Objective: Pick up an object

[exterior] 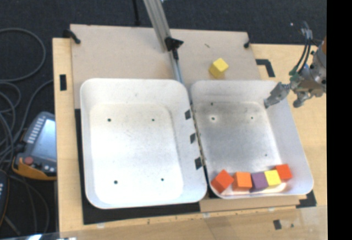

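Several small blocks lie in a row along the near wall of the right bin (286,123): an orange-red block (223,180), an orange block (243,180), a purple block (258,180), a yellow block (273,178) and a red block (284,172). One more yellow block (218,67) sits on the board behind the bins. My gripper (287,96) hangs at the right bin's far right rim, well away from the blocks, open, with nothing between its fingers.
The left bin (93,140) stands beside the right one. A slanted metal rail (155,7) runs from the top down to the gap between the bins. A hand-held controller (38,142) and cables lie off the bench at left.
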